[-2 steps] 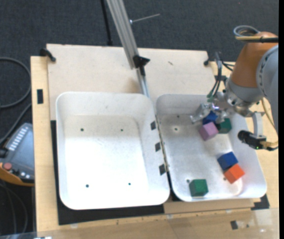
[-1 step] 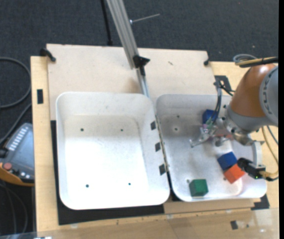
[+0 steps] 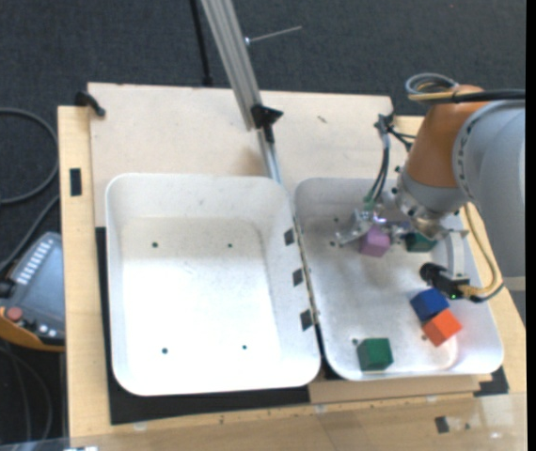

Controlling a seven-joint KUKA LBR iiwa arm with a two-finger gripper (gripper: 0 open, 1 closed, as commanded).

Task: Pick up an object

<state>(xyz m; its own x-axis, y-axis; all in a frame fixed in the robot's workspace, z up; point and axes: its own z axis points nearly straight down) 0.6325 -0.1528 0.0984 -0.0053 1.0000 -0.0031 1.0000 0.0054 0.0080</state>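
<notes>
A: What is seen in the camera view?

B: The end effector is seen low in the right bin, at a purple block; open or closed cannot be told.

A: What could fail?

B: The block might be nudged aside and no grip made. The blue block, orange block and green block lie nearer, untouched.

White bins; purple block, blue, orange, green; another, possibly teal.
</notes>
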